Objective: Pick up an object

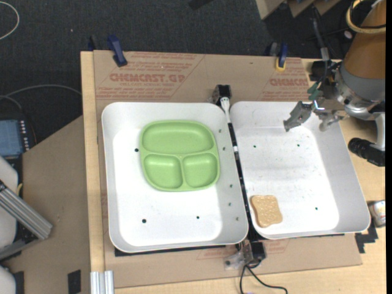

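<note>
Dark carpet surrounds the counter (98,164), whose brown cardboard top carries two shallow white bins. Taking the right bin (343,182) as landmark: a slice of toast (266,211), flat, tan and grainy with rounded corners, lies in its near-left corner, just beside the rim. The tool (304,116) hangs over the bin's far side, well apart from the toast; whether it is wide or narrow I cannot tell. A smooth green three-compartment plate (179,155) sits in the left bin (122,213). A good pick probably means centring over the toast, clear of the rim, since it lies thin.
</note>
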`<state>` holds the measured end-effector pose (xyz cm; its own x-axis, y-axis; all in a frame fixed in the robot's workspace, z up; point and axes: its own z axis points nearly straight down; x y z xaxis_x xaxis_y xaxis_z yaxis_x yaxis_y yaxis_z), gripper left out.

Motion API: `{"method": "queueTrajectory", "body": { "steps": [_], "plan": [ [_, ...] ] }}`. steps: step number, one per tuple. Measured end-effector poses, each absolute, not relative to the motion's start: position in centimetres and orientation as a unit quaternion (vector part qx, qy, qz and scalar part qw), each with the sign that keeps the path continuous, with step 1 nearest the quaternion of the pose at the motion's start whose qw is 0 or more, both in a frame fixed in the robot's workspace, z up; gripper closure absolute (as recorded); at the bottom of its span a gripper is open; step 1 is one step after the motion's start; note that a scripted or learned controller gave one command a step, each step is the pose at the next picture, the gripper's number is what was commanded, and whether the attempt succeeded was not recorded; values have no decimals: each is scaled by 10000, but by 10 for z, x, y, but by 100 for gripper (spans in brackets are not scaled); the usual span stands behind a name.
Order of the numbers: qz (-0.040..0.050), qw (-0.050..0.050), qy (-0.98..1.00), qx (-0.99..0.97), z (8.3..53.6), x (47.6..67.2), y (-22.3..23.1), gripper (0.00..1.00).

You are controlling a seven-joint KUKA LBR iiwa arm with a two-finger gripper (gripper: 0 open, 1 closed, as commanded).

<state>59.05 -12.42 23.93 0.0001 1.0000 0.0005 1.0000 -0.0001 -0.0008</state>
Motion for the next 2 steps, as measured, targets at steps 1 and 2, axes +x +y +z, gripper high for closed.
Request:
{"method": "queueTrajectory", "body": {
  "steps": [1,2],
  "plan": [
    [-8,-9,-7073,-7069,250,591,-124,100],
    [39,90,-7105,-7037,180,474,-5,100]
  ]
}}
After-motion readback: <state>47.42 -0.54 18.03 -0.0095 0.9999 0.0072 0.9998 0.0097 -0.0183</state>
